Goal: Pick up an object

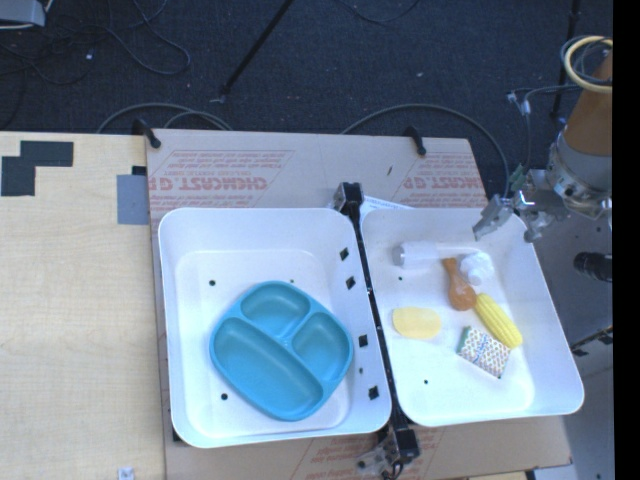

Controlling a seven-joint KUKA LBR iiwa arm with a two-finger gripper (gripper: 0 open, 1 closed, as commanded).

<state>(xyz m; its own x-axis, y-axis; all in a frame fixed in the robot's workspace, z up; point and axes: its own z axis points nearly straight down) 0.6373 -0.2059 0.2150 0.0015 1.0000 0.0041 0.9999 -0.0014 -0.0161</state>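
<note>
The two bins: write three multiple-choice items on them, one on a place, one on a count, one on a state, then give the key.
1. Where does the blue divided plate lie?
A. left bin
B. right bin
C. on the cardboard

2. How many compartments does the plate have?
A. two
B. three
C. five

3. Where is the claw?
A. gripping the corn
B. pressed on the plate
C. above the right bin's far rim, holding nothing

Key: A, it rests inside the left bin; B, two small wells and one long one show; C, it hangs by the right bin rim, apart from the yellow corn.

Glossy blue plastic plate [281, 350]; smooth white bins [190, 238].
</note>
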